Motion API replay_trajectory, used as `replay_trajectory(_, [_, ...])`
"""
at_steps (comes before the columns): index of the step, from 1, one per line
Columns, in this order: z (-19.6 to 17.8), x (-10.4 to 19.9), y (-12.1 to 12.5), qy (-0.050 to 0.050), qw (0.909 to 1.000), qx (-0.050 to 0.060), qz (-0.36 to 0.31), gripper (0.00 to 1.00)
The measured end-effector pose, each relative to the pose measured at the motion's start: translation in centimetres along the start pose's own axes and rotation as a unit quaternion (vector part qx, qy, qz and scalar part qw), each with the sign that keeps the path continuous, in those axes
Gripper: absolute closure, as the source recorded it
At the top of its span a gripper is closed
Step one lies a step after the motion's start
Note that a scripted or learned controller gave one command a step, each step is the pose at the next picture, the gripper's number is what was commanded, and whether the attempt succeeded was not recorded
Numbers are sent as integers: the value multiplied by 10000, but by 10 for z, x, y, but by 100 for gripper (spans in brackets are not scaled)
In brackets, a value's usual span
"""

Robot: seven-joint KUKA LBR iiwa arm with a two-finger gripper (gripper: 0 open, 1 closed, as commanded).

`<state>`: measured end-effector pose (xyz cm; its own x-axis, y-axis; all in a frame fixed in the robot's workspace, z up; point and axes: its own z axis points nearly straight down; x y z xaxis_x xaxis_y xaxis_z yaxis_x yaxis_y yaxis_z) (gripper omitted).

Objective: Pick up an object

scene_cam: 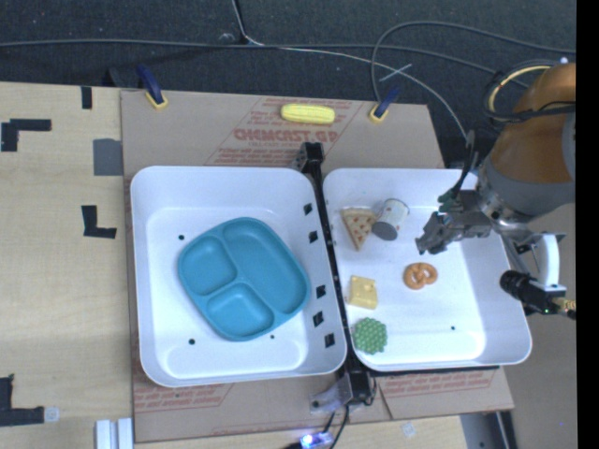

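Fingers (432, 241) above pretzel (420, 275), right bin (468, 340)

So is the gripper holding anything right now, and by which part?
Nothing shows between the fingers. The gripper hovers over the right bin, above and right of the pretzel, which lies untouched on the bin floor.

Open floor and clutter around the dark two-finger gripper (436, 239)

Bare white bin floor (468, 318) lies below it; the orange pretzel-shaped toy (420, 275) sits just beneath, the grey metal cup (389, 219) and tan wedge-shaped cracker (357, 227) crowd its left.
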<state>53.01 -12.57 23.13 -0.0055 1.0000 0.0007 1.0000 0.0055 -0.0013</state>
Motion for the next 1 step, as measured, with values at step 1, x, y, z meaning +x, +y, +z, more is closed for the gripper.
replay_trajectory(1, [-7,57,1,6,10000,-7,-9,100])
